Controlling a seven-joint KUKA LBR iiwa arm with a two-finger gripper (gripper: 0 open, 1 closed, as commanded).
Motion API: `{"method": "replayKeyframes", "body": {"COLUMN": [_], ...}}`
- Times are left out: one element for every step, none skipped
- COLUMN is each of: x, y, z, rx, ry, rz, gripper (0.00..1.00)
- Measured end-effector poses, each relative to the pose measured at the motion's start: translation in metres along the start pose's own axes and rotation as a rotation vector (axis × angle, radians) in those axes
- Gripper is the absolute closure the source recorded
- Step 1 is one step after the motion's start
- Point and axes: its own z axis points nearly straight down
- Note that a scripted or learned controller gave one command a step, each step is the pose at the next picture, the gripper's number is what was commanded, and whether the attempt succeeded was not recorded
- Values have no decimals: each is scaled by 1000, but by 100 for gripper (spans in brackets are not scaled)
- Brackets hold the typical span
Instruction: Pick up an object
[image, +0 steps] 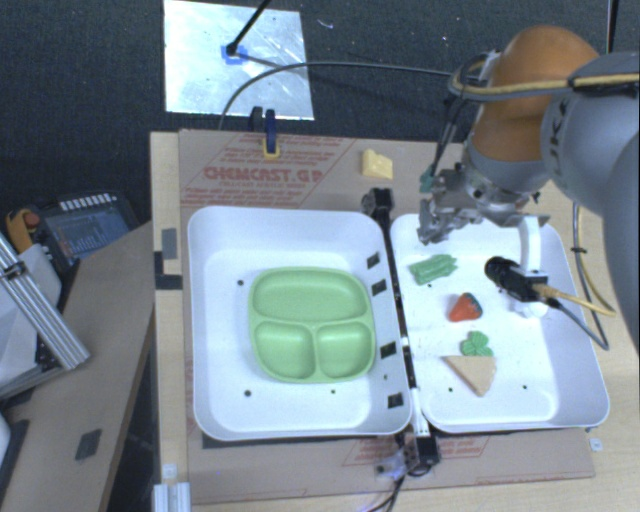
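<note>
My gripper (432, 232) hangs over the back left part of the right bin (560, 395), just above and slightly behind a flat green toy piece (433, 268). Nothing shows between its fingers. Further forward in that bin lie a red strawberry-like piece (464, 307), a small green leafy piece (476, 343) and a tan wedge (473, 373). The left bin (215, 300) holds a light green divided plate (308, 323).
A yellow block (377, 163) lies on the cardboard behind the bins. Black clips line the divider between the bins (390, 300). A blue clamp (269, 130) stands at the back edge. Equipment sits off the bench to the left.
</note>
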Motion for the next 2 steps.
{"method": "replayKeyframes", "body": {"x": [49,99], "y": [22,24], "z": [-2,13], "rx": [-1,2], "ry": [1,1], "rz": [-1,0], "gripper": [100,100]}}
